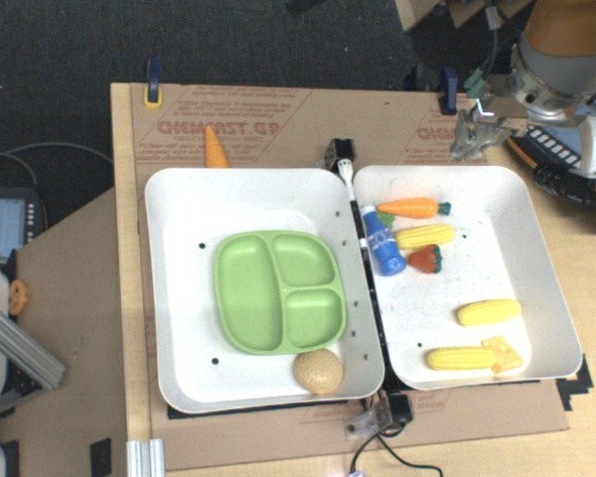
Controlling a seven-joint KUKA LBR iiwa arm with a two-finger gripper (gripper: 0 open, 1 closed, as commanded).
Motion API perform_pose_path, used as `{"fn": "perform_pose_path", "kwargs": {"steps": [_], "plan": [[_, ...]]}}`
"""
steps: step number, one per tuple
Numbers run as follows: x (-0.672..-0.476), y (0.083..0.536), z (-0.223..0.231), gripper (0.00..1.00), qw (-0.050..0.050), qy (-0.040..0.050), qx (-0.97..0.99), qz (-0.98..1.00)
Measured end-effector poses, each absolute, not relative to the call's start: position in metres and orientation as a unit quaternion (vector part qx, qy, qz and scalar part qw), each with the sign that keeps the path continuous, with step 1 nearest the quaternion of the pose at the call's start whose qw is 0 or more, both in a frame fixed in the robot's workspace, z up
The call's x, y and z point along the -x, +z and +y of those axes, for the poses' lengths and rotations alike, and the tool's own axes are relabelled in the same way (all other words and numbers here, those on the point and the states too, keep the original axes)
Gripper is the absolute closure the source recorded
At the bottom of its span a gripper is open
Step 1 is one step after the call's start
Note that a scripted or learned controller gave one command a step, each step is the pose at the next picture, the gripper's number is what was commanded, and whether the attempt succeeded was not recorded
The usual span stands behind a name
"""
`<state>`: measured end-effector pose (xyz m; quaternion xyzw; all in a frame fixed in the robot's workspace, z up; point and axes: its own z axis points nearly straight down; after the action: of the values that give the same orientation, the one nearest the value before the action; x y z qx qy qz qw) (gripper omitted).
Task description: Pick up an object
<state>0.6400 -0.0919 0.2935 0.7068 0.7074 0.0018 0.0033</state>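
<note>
We see the gripper (474, 132) above the bench beyond the far edge of the right bin (546, 266); we cannot tell its state. In that bin, a carrot (409, 208), blue bottle (382, 244), corn cob (426, 236) and strawberry (426, 259) cluster near the far left corner. Two more corn cobs lie toward the near edge. The left bin (179, 266) carries a green divided plate (278, 291).

Two white bins (179, 266) (536, 256). One green divided plate (278, 291) and one tan ball (319, 371). Three corn cobs (426, 236) (488, 312) (457, 359), two carrots (409, 208) (215, 148), one blue bottle (382, 244), one strawberry (426, 259), one cheese wedge (504, 354).
</note>
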Motion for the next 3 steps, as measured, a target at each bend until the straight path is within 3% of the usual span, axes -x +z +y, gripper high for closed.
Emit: {"fn": "perform_pose_path", "kwargs": {"steps": [1,2,3], "plan": [[-0.668,0.337,-0.088,1.0,0.004,0.0026,-0.706,0.708],[-0.667,0.401,-0.024,1.0,0.004,0.0041,-0.705,0.71],[-0.603,0.473,0.015,1.0,0.004,0.0054,-0.705,0.709]]}}
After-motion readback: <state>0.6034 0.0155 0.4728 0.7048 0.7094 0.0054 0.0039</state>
